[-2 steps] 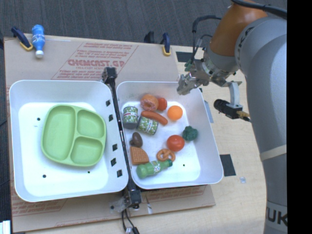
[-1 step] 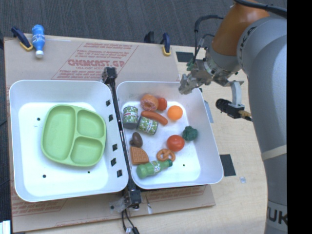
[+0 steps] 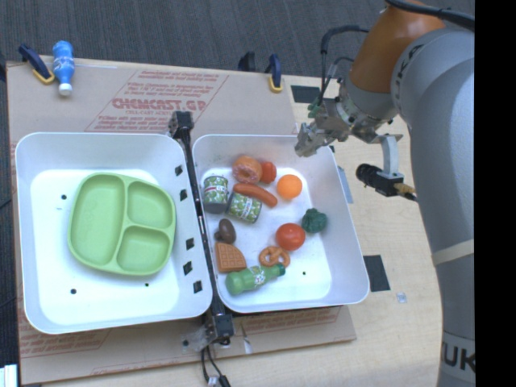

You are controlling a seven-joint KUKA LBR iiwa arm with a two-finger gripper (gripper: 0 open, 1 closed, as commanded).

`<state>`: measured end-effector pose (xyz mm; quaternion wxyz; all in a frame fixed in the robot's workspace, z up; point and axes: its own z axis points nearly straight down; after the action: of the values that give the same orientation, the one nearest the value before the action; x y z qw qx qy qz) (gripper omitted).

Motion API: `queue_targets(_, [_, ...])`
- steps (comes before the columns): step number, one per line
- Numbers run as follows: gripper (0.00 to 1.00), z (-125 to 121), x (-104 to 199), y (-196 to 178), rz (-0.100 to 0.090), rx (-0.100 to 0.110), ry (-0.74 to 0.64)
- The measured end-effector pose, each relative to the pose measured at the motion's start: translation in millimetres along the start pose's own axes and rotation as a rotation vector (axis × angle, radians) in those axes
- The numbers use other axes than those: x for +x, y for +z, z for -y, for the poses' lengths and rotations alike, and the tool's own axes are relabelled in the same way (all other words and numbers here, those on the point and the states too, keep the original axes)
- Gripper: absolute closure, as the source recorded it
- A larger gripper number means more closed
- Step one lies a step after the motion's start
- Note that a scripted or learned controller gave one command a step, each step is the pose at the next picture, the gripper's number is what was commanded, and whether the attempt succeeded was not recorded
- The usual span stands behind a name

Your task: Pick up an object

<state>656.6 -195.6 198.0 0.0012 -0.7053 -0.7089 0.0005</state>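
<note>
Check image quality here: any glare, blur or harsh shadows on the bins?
Camera view: even light, soft shadows; right bin white floor slightly washed out, mild sheen on the green tray; toys sharp enough, end effector a bit soft.

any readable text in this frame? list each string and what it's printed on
"CHEMCAST GP", large red letters on the brown board under the bins.
Smaller red lines above and below it: too blurred to read.
"UK", white letters at the base of the grey arm, cut off by the frame edge.
Labels on the two small cans and the green bottle in the right bin: too small to read.
</note>
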Motion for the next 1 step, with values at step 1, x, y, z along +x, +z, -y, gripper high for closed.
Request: queue_targets(1, [1.00,0.2,7.1,-1.3,-0.001,0.001,0.000])
